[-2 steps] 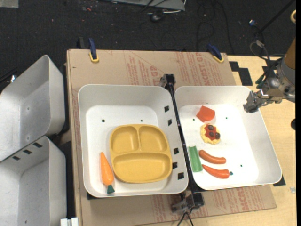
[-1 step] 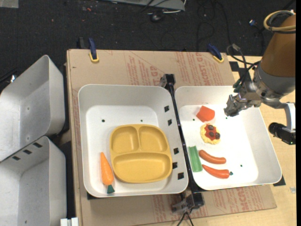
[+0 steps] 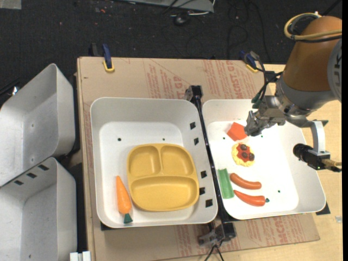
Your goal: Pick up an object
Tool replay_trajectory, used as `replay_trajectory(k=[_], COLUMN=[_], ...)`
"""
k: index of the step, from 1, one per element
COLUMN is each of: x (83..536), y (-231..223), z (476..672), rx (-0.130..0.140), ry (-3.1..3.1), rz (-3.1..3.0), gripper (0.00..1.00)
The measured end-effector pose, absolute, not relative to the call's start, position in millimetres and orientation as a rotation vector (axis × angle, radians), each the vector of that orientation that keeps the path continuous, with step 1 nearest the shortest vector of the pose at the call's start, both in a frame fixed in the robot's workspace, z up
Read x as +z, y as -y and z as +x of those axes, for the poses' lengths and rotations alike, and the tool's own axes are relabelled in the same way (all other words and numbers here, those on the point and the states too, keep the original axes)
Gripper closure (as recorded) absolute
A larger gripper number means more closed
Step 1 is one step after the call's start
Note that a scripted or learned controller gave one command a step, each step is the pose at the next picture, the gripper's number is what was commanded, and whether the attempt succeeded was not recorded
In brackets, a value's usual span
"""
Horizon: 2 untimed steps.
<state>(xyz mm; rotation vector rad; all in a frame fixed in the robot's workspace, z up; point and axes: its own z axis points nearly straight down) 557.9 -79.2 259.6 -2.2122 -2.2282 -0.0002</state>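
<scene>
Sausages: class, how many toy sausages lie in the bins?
2, both in the right bin near its front: one sausage just behind the other sausage, beside the green block. Nothing seems hidden.

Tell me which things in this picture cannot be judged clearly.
- The claw in the camera view: small and dark, so its opening cannot be read.
- The orange block: its right edge lies beneath the claw; contact is unclear.
- The arm: cut off by the right edge.

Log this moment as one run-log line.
gripper: over right bin, beside orange block, fingers unclear | held: nothing seen | left bin: yellow tray, carrot
</scene>
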Motion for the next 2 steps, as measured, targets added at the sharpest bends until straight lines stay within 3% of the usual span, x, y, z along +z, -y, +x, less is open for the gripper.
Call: replay_trajectory(k=[1,2], x=[254.6,250.3], y=[35.9,-24.4], z=[554.0,537.4], rx=[0.001,0.001], ry=[2.227,2.229], rz=[-2.212,-2.21], gripper=[1.0,1.0])
